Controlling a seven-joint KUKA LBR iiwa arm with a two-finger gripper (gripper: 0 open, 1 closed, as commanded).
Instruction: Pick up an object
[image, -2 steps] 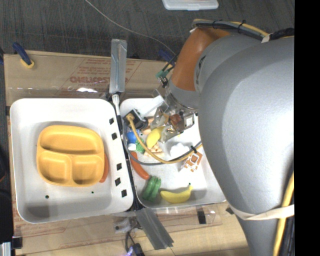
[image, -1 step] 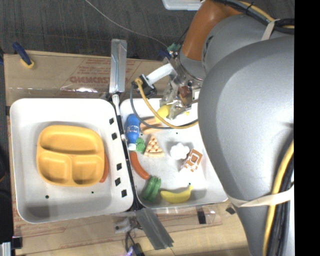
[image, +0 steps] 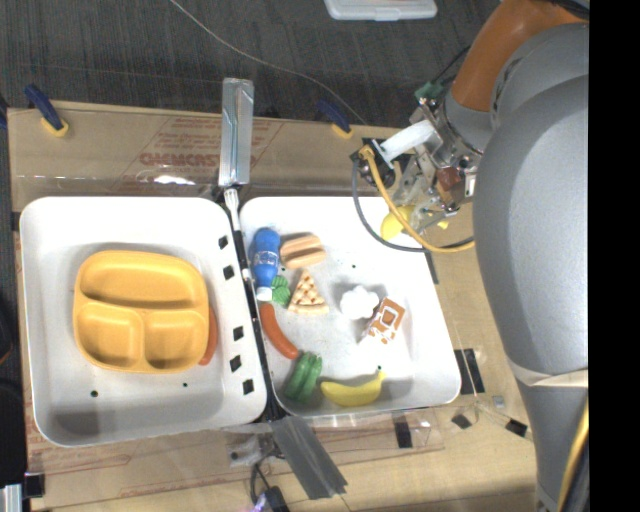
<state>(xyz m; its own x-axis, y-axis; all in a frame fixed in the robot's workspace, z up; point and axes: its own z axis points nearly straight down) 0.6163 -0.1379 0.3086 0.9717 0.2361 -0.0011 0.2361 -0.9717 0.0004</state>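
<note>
Claw (image: 432, 190) above right bin (image: 440, 340), its state unclear; cardboard (image: 180, 145) lettering unreadable.

To my left, a yellow divided tray (image: 143, 309) sits in the left bin (image: 50, 230). Blue clamps (image: 46, 108) pin the cardboard sheet (image: 150, 150) behind. A clear plastic lid (image: 380, 9) lies far back.

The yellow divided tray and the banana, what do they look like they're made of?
The yellow tray looks like moulded plastic, matte with a soft sheen along its ridges. The banana seems plastic too, a toy: uniform yellow, smooth, slightly glossy. Neither can be confirmed by sight alone.
</note>
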